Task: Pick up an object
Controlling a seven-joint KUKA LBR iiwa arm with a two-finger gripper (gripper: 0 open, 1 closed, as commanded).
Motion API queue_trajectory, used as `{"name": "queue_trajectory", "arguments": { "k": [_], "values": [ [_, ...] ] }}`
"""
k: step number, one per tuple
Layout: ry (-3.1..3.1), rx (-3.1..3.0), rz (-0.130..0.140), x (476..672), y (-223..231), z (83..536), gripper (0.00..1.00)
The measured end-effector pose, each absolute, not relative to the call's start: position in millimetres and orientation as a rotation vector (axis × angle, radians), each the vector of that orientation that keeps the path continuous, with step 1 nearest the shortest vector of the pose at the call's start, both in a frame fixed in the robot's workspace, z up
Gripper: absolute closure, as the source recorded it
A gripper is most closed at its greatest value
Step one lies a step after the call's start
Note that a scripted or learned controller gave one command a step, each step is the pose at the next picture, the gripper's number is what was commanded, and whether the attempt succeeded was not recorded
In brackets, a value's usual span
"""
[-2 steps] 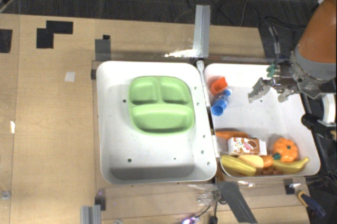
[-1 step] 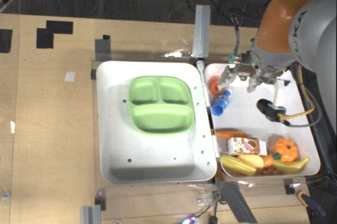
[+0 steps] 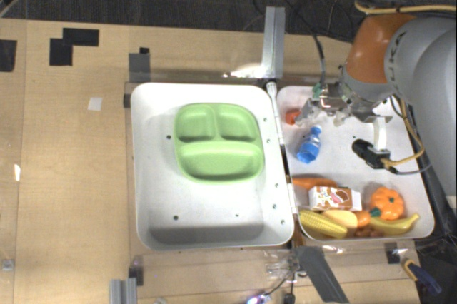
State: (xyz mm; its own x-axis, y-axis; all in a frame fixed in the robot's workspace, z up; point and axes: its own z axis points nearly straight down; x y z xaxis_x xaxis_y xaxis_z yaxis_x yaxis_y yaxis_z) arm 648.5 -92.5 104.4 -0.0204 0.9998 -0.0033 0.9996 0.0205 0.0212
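Hand point(image 3: 319, 108) hovers just above blue bottle point(image 3: 309, 145), fingers spread wide, holding nothing

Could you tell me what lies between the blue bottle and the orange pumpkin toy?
In the camera view, bare white bin floor separates blue bottle from orange pumpkin toy.

Bright even overhead light, glare on bins point(image 3: 214, 224), slightly soft, perhaps blurred arm point(image 3: 421, 46).

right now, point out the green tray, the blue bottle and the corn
green tray point(image 3: 218, 140), camera view, on the ridge between its compartments
blue bottle point(image 3: 308, 146), camera view, on its body
corn point(image 3: 323, 223), camera view, on the middle of the cob
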Motion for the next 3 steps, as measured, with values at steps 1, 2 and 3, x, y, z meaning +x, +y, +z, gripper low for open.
{"name": "queue_trajectory", "arguments": {
  "k": [1,2,3],
  "values": [
    [2.237,2.194,0.011,612.9,-85,89,0.00],
    [2.235,2.191,0.018,615.2,-84,100,1.00],
    [2.234,2.189,0.022,616.5,-83,110,1.00]
  ]
}}
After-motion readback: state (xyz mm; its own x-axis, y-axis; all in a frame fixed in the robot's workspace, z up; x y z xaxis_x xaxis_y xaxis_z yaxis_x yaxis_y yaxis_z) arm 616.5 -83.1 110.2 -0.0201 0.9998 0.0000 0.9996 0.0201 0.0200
